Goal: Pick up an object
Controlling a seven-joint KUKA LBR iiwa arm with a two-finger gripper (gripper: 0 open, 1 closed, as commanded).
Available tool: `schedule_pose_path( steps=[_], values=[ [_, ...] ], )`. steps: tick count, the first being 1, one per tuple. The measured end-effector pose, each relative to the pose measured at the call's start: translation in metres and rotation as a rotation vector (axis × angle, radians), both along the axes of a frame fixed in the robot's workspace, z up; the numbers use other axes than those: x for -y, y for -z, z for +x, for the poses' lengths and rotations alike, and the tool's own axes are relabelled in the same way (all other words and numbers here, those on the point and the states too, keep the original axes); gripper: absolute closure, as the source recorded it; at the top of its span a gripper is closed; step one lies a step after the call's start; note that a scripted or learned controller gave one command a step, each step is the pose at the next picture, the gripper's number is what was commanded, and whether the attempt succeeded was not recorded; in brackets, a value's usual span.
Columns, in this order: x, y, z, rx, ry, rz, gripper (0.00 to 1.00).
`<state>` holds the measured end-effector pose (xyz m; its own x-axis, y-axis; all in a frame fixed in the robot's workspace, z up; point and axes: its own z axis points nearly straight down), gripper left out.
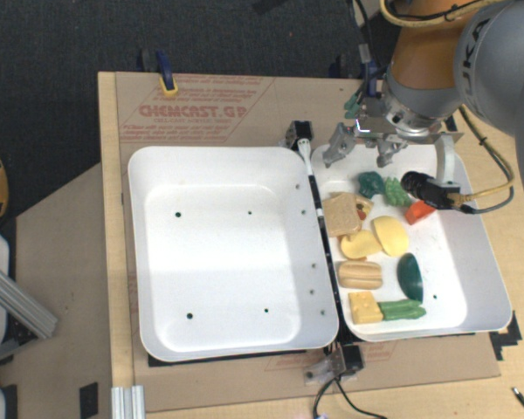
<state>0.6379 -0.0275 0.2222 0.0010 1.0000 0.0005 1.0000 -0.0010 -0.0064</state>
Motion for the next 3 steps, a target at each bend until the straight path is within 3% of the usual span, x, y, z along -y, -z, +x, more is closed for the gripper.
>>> schedule_pose_path(
  steps=[1,2,3],
  values=[
    [0.07,0.135,-0.011,0.003,0.008,0.001,0.0],
    [0.067,0.137,0.03,0.012,-0.002,-0.002,0.0],
    [0.067,0.126,0.03,0.012,-0.001,-0.002,1.0]
  ],
)
